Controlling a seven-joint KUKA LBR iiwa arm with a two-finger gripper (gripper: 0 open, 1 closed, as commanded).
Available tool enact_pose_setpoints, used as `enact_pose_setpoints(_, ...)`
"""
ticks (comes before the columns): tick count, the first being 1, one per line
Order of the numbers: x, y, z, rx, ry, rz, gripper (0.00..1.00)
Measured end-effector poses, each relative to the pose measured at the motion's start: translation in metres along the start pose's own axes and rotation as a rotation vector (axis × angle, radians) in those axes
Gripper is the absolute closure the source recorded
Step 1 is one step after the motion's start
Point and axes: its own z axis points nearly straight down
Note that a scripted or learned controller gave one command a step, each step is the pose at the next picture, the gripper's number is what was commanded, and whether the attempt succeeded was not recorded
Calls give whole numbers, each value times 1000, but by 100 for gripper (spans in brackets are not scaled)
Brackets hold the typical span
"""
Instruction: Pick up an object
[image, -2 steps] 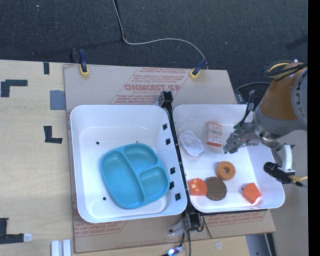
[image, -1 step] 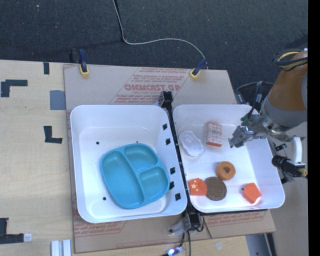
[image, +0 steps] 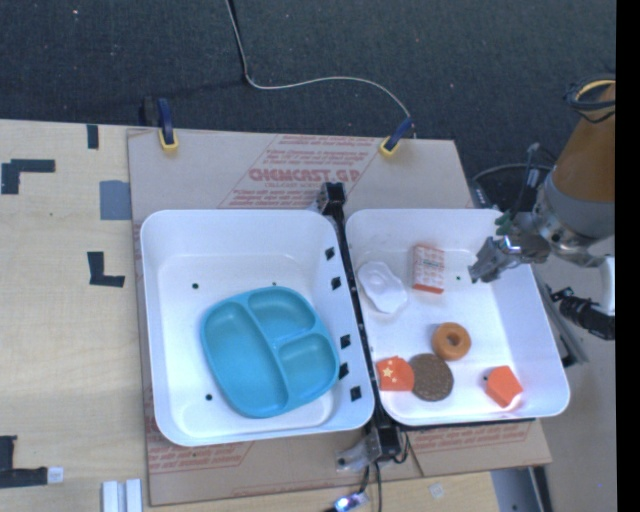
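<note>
The right bin (image: 520, 300) holds several small objects: a white-and-orange carton (image: 428, 268), a crumpled white piece (image: 382, 286), a glazed donut (image: 452, 341), a dark brown cookie (image: 432, 378), a red piece with a yellow star (image: 395, 374) and an orange block (image: 503, 386). My gripper (image: 489, 263) hangs over the bin's upper right part, to the right of the carton, and I see nothing held in it. A blue divided plate (image: 268, 349) lies in the left bin (image: 160, 300).
Both bins rest on a cardboard sheet (image: 290, 175) clamped at the back edge. A black divider strip (image: 345, 300) runs between the bins. A cable (image: 320, 82) loops across the dark floor behind. The wooden bench (image: 60, 300) stretches to the left.
</note>
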Motion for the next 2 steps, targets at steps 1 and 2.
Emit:
enact_pose_setpoints(1, 63, 1, 8, 5, 3, -5, 100)
enact_pose_setpoints(2, 111, -8, 15, 6, 3, -4, 100)
